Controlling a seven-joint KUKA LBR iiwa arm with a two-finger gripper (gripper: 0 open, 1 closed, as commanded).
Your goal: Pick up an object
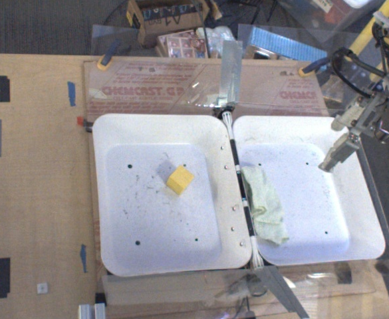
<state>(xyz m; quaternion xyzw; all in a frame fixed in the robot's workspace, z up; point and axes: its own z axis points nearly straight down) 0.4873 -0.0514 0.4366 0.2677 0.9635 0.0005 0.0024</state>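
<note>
Yellow block (179, 179) down there, small and cube-like, bright against the white, sitting a little skewed with one corner pointing toward the near edge. It lies on the floor of the left bin (114, 244), roughly in the middle, with a smudge of grey scuffing beside it on its left. My gripper (332, 157) is well apart from it, over in the right bin (354, 244), hanging above that bin's far right part and angled down toward the left. I cannot tell how my gripper stands from here; it reads as one pale slanted shape, and nothing shows held at its tip. Between me and the block runs the seam where the two bins meet, and just right of that seam a crumpled pale green cloth (265, 208) lies along the left side of the right bin, stretching toward the near edge. So the block is to my left and a bit nearer, across the cloth and the divide. The tabletop (34, 198) spreads out tan on the far left.
</note>
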